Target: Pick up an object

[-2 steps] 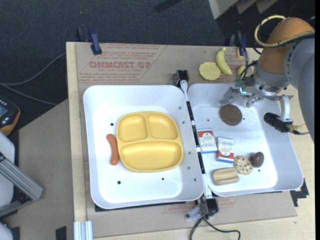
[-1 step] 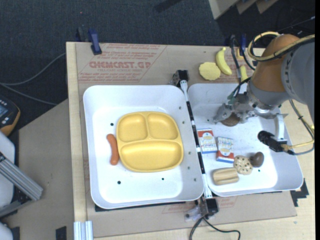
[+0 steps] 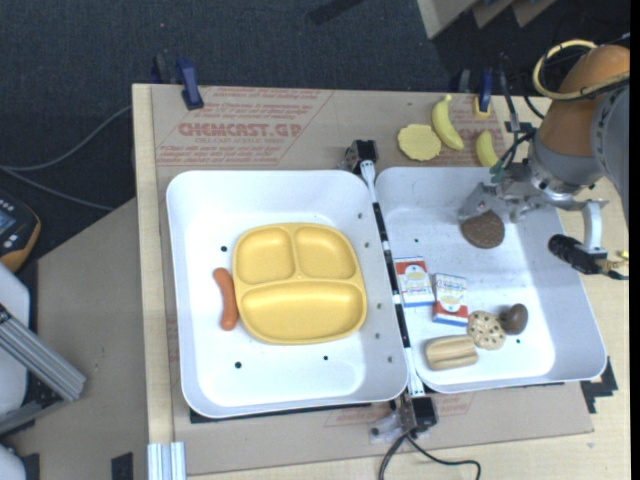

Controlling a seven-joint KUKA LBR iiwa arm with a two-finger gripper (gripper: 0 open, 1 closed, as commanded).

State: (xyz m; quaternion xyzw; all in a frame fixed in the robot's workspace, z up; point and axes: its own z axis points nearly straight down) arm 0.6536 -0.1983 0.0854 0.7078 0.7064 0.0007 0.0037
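Note:
My gripper point(image 3: 503, 200) hangs over the far part of the right bin point(image 3: 560, 368), at the end of the grey arm with its orange band. Just under and in front of it a round brown patty point(image 3: 485, 232) lies on the bin floor. Nearer the front lie two small cartons point(image 3: 411, 280) point(image 3: 451, 299), a speckled cookie point(image 3: 487, 329), a dark brown lump point(image 3: 514, 317) and a tan bun point(image 3: 450, 351). I see nothing lifted off the floor.
The left bin point(image 3: 190, 208) holds a yellow divided plate point(image 3: 298, 282) and a sausage point(image 3: 226, 298) beside it. Behind the right bin, on the bench, lie a yellow chip point(image 3: 420, 142) and two bananas point(image 3: 448, 123) point(image 3: 486, 149). Cables run near the arm.

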